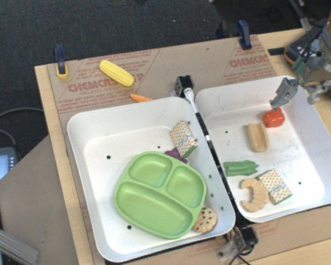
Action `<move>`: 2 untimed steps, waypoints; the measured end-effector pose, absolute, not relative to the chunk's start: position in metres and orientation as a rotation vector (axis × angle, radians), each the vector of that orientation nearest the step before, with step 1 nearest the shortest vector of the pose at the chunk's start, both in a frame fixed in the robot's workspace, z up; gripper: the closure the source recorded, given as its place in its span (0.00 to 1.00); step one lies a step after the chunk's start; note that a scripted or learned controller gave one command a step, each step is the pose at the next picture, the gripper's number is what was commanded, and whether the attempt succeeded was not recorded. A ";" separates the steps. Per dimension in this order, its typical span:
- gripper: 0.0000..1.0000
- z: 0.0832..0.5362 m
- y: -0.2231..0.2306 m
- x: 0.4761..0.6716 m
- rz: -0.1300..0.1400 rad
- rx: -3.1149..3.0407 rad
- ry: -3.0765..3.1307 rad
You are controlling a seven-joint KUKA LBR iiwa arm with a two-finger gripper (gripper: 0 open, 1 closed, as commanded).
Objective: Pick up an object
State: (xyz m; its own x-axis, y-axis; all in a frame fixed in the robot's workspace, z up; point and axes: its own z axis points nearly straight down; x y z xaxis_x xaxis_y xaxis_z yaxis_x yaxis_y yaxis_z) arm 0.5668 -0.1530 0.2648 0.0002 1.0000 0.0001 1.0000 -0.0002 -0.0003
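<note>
So the gripper (298, 91) sits over the upper right part of the right bin (327, 151), coming in from the right edge, and its two grey fingers look spread apart with nothing between them. One finger (283, 92) hangs just above and right of a small red tomato (273, 118), very close to it, though I can't tell if it's actually touching. In that same bin there's a tan bread stick (256, 137) just left of the tomato, a green pea pod (240, 167) lower down, and a bitten pretzel-looking biscuit (253, 194) beside a little patterned carton (275, 185). The left bin (90, 173) has a green divided plate (159, 193), a cookie (204, 219) at its lower edge, and another patterned carton (183, 138) near the top right. A yellow corn cob (116, 72) lies on the cardboard (55, 116) behind the bins.
</note>
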 end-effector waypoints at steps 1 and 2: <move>0.00 0.141 -0.164 0.591 0.010 -2.215 -2.213; 0.00 0.081 -0.136 0.582 0.005 -2.214 -2.218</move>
